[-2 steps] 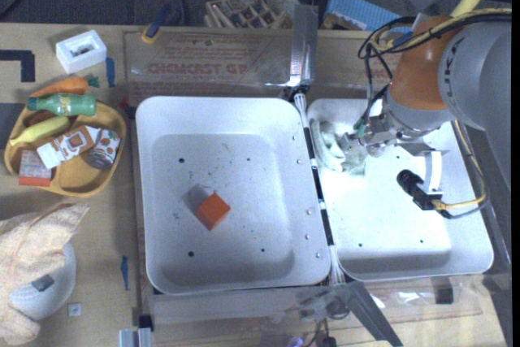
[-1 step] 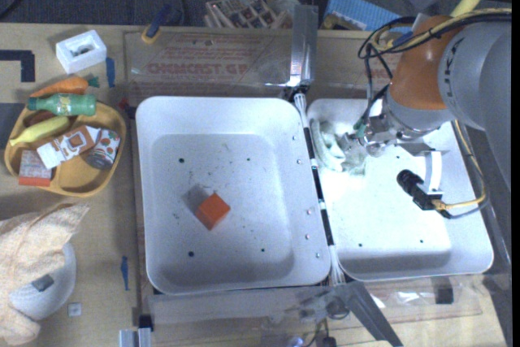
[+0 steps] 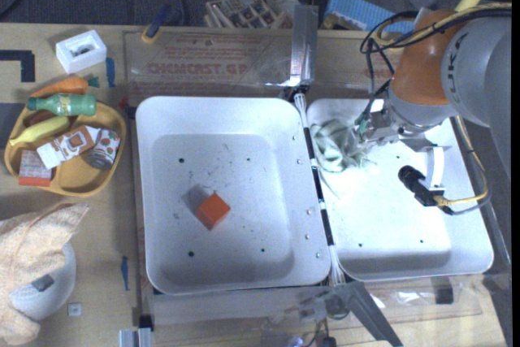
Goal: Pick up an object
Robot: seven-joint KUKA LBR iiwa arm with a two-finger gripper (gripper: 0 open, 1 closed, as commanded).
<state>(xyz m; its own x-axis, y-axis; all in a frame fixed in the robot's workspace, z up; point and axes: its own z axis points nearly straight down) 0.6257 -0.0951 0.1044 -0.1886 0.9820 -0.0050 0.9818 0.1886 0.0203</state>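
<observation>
Orange cube [image 3: 214, 210], with one shaded grey face, lies in the left bin [image 3: 162, 126], well apart from the gripper [image 3: 362, 139]. That gripper hangs over the right bin [image 3: 455, 256], beside a pale tangled object [image 3: 328, 144]. Whether it is open is unclear.

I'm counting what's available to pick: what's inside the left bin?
Inside the left bin lies one orange block, near the middle of the floor with a grey shadow patch beside it, plus a few dark specks. Nothing covers the bin, so its floor is fully visible.
</observation>
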